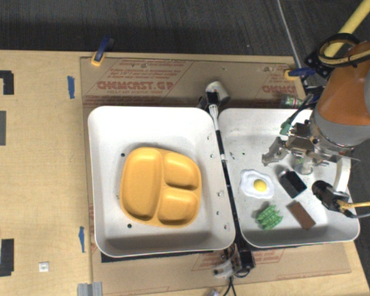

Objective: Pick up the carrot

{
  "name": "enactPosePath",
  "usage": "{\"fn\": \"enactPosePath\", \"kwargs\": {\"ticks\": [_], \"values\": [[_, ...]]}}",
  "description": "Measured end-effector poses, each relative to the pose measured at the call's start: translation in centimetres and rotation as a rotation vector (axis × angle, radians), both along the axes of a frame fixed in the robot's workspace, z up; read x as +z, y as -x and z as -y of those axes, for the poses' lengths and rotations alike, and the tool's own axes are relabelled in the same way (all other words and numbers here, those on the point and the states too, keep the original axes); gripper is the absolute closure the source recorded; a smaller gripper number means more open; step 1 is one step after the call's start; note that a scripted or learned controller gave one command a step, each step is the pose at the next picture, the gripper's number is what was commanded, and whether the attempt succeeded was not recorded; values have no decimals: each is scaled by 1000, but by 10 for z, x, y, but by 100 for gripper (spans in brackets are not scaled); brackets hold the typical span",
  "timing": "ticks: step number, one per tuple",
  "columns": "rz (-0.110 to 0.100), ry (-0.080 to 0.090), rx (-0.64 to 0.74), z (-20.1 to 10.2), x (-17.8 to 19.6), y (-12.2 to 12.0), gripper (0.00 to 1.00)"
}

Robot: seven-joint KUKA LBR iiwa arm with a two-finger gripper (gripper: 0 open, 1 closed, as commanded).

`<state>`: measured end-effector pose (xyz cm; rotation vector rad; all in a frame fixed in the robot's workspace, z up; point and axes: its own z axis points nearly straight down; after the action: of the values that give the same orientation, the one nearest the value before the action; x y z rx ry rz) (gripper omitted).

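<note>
Right bin [253,134], near edge: brown block [300,214] and green piece [269,217]. Behind them: fried egg [257,185] and black block [290,182]. My gripper [294,161] hangs just beyond these; open or closed, I cannot tell. Carrot: place undeterminable, possibly under my wrist. Risk: closing on the black block, or on nothing.

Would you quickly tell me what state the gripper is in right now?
Gripper: cannot be told from this view; it is above the right bin, near the egg.
</note>
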<state>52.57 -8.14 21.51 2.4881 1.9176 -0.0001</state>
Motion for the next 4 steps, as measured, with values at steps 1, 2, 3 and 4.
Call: {"fn": "enactPosePath", "kwargs": {"ticks": [1,2,3,4], "values": [[0,0,0,0,0,0,0],[-5,-2,-265,14,-113,7,0],[-1,-1,-147,-45,-31,20,0],[-1,-1,-147,-45,-31,20,0]]}}
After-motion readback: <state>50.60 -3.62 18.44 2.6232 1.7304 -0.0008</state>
